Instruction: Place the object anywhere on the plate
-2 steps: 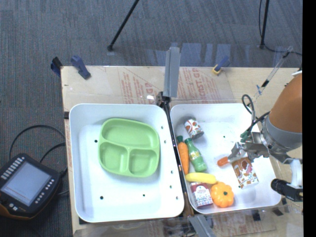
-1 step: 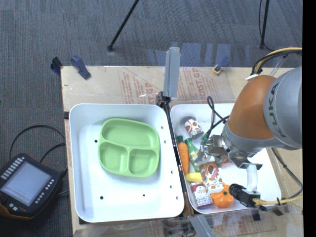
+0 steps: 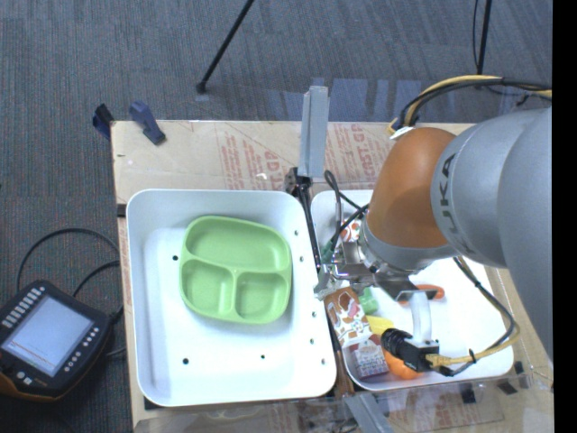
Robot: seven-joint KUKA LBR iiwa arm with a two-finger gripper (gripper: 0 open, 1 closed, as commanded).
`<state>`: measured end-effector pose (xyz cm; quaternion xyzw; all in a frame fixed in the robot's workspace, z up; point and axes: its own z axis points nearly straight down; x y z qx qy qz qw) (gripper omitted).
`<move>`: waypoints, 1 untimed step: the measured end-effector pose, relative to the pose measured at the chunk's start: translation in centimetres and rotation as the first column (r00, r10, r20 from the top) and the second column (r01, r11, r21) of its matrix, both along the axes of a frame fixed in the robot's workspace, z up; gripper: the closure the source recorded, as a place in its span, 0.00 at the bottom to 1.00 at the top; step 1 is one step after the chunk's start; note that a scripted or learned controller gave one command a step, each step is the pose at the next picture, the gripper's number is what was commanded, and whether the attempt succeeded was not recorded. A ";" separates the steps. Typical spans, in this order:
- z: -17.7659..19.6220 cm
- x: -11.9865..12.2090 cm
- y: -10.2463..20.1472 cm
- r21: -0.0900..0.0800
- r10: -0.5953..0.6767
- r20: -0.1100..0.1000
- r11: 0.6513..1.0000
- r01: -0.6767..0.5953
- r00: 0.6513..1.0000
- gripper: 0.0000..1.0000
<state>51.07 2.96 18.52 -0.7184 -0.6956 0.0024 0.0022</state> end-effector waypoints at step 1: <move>0.0 3.6 7.5 -0.002 -0.036 -0.001 0.999 0.036 0.999 1.00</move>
